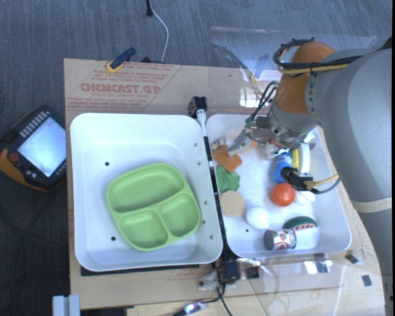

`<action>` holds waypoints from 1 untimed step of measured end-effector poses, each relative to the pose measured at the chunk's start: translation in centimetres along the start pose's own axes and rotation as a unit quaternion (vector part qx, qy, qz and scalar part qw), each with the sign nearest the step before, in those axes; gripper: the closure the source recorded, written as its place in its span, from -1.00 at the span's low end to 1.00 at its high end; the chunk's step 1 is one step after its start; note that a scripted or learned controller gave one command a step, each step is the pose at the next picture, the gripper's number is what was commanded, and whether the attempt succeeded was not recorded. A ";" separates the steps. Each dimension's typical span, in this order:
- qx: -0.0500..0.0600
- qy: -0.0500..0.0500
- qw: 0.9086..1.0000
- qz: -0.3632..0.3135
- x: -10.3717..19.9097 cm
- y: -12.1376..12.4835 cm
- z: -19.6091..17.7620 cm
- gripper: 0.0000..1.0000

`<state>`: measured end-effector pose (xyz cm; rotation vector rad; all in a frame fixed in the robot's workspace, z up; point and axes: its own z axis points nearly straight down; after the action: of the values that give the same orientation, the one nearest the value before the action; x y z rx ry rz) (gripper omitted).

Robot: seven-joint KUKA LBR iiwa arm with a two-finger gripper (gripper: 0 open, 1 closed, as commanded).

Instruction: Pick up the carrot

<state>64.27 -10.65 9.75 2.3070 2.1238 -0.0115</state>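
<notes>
Orange carrot [226, 160] against right bin's [339, 239] left wall, gripper [242, 137] just above, grip state impossible to tell; could slip toward green leaf [226, 180].

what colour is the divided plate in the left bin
Light green; the divided plate shows plainly in the camera view.

A robotics lab: teach pendant [31, 148] on carpet, cardboard-topped bench [128, 87].
</notes>
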 end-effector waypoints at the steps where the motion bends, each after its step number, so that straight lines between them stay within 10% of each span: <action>1: 0.017 0.023 0.998 0.060 -6.1 3.3 0.8 -1.00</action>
<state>67.06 -17.05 8.98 2.4747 2.0155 0.0053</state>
